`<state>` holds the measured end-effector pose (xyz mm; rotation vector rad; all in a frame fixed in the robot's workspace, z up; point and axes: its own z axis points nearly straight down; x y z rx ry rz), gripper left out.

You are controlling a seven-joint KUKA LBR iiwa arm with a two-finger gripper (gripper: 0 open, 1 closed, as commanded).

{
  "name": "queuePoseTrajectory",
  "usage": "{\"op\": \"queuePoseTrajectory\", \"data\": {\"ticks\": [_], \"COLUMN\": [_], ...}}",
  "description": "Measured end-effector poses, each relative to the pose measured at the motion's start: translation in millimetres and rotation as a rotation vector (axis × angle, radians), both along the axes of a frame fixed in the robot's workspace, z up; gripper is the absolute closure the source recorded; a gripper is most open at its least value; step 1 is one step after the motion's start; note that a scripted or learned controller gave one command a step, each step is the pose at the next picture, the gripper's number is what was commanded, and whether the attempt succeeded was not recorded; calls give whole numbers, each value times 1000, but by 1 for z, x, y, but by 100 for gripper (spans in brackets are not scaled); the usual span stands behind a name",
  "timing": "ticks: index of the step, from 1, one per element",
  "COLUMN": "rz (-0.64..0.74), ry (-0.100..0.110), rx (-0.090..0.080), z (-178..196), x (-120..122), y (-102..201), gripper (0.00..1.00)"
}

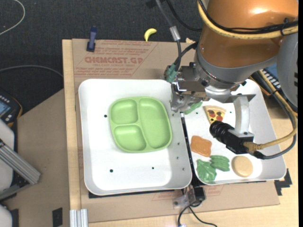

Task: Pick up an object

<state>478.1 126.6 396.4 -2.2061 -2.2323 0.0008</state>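
Looking at the hand point(182, 97): parked low over the back-left corner of the right bin point(266, 126), right against the ridge shared with the left bin point(94, 126). Can't tell how far open, with the wrist body blocking the view from above. Can't confirm anything gripped.

Spotting a small green piece point(193, 108) peeking out at the hand's lower right edge. Can't tell whether touching. Mostly hidden, shape unclear, mid-green, flat-looking. Lying in the right bin's back-left corner, just beside a pizza slice point(215, 113).

Further forward in the same bin: an orange toast-like slab point(201, 146), a green leafy piece point(213, 167), a round tan cookie point(243, 166). All lying flat, near each other.

Seeing a pale green divided plate point(140, 124) in the middle of the left bin, three compartments, apart from the hand. Both bins sitting on a cardboard-covered surface point(113, 63).
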Motion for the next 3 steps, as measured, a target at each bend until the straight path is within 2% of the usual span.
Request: {"op": "queuePoseTrajectory", "data": {"ticks": [2, 3], "rz": [-8, -16], "ry": [-7, 9], "rx": [-2, -5], "z": [21, -83], "x": [2, 0], "y": [-5, -17], "gripper": [100, 100]}}
